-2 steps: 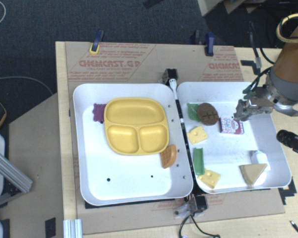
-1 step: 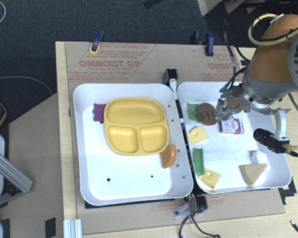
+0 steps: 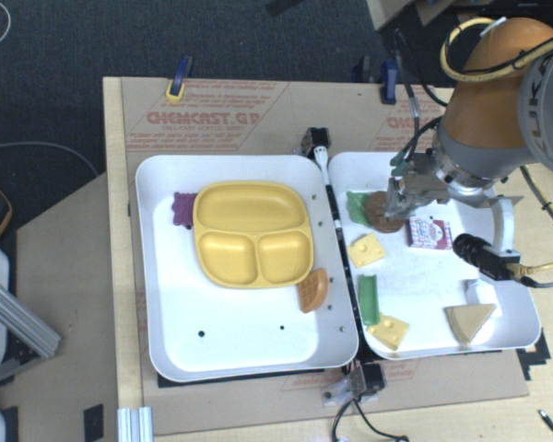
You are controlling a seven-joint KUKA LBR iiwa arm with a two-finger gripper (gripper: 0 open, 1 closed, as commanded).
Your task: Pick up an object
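Arm: the grey arm with the orange band reaches into the right white bin (image 3: 525,334).
Gripper (image 3: 394,201): low over the bin's far corner; whether it is parted or closed, I cannot tell.
Nearest thing: a round brown flat piece (image 3: 380,213) just beneath it, touching a green soft piece (image 3: 358,203) on its far side.
Also close: a pink-and-white printed packet (image 3: 429,233) just beside the tool.
Doing it well: I'd centre on the brown piece, clear of the green one and the bin wall, then descend straight.

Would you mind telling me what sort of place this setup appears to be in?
Most likely a robotics lab or test bench. A robot arm reaches over two white bins holding toy food and a yellow divided plate, all on a board clamped in place, with loose cables on dark carpet.
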